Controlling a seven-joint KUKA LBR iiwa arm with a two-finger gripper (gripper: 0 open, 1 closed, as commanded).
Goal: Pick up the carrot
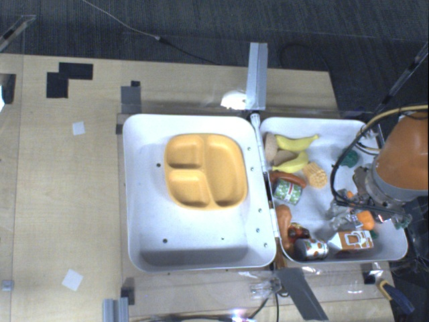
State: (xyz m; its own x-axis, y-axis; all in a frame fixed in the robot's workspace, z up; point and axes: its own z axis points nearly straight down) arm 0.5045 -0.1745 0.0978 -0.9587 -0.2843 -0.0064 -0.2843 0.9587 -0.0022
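My gripper (pixel 350 213) is down in the right bin (pixel 395 252), near its front right corner, below the arm's orange band (pixel 405 154). A small orange piece (pixel 366 218), which looks like the carrot, lies against the gripper's right side and is partly hidden by it. Whether the gripper has hold of it is not clear from this angle.
Also in the right bin: bananas (pixel 297 141), a corn piece (pixel 315 175), a green-labelled pack (pixel 288 192), an orange-brown long item (pixel 284 215), a can (pixel 311 249) and a juice carton (pixel 355 240) just in front of the gripper. A yellow divided plate (pixel 204 170) sits in the left bin (pixel 144 200).
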